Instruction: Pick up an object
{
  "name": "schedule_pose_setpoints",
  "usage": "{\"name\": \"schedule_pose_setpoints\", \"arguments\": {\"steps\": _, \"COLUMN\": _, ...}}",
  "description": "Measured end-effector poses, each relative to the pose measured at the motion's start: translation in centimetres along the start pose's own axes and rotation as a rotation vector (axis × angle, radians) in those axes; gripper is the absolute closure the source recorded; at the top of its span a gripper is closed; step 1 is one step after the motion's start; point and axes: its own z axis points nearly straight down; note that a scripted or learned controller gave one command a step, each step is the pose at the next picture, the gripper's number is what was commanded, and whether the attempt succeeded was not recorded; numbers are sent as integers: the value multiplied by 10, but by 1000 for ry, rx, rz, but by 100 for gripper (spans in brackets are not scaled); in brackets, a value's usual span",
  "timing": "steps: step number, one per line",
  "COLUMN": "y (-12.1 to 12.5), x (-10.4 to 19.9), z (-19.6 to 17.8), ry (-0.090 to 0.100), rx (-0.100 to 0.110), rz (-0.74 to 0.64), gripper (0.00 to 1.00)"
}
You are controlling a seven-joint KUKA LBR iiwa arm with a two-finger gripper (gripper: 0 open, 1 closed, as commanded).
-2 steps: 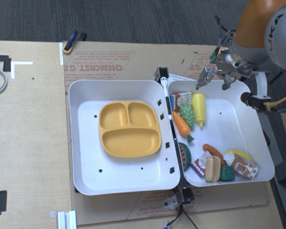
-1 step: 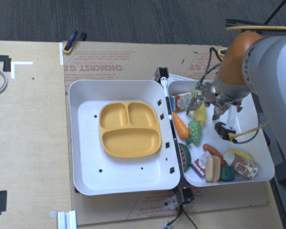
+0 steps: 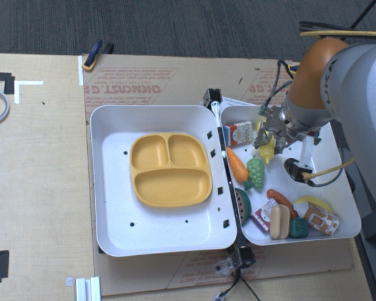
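Note:
My gripper [image 3: 269, 142] is down inside the right bin [image 3: 346, 193], near its far left part. A small yellow toy [image 3: 267, 149] sits right at the gripper's tip, partly hidden by it; I cannot make out whether it is gripped. Close by lie an orange carrot [image 3: 236, 163], a bunch of green grapes [image 3: 256, 173] and a small printed carton [image 3: 241, 132]. Nearer the front of the bin are a sausage [image 3: 279, 199], a bun [image 3: 279, 222], a banana [image 3: 314, 203] and a brown carton [image 3: 320, 219].
The left bin [image 3: 113, 187] holds a yellow divided plate [image 3: 171, 169]. A watermelon slice [image 3: 242, 205] leans at the divider between the bins. A black cable [image 3: 301, 171] loops from the wrist over the right bin. A blue tool [image 3: 93, 54] lies on the cardboard behind.

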Motion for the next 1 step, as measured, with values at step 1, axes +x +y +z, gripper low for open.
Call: {"name": "schedule_pose_setpoints", "arguments": {"steps": 1, "y": -12, "x": -10, "z": -149, "ry": -2, "rx": -5, "rz": -453, "gripper": 100}}
